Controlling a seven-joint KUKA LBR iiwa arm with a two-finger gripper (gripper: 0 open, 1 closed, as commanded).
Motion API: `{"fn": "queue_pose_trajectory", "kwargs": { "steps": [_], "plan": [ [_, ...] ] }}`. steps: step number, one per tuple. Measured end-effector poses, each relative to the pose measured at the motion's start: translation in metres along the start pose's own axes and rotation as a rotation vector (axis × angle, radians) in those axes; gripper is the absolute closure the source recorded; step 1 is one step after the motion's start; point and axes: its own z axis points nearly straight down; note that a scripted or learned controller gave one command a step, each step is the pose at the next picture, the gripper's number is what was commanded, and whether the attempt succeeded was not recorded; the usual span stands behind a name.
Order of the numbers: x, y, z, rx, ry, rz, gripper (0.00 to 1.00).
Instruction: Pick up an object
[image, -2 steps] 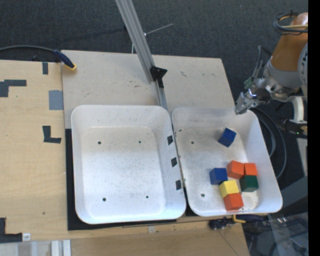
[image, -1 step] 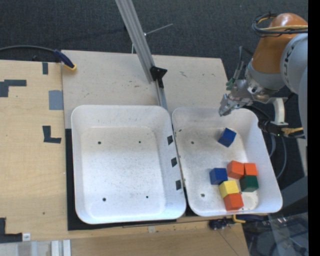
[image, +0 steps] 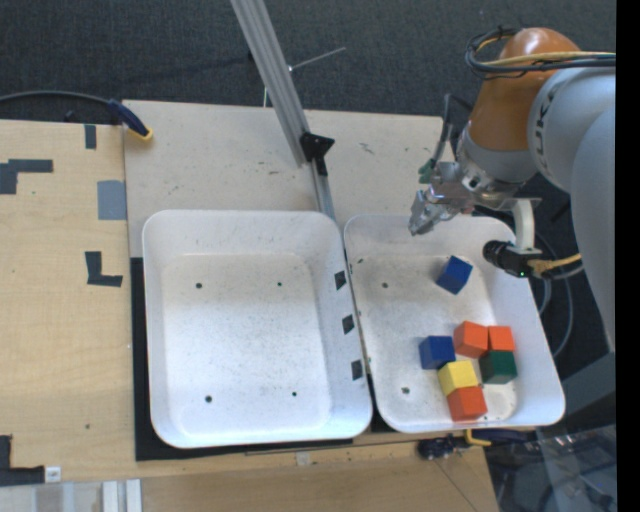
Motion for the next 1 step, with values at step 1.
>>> {"fn": "queue_pose_trajectory", "kwargs": {
  "steps": [1],
  "plan": [
    [0.0452, -0.0053, -0.0098, -0.001, 0.001, -0.001, 1.0]
  ]
}}
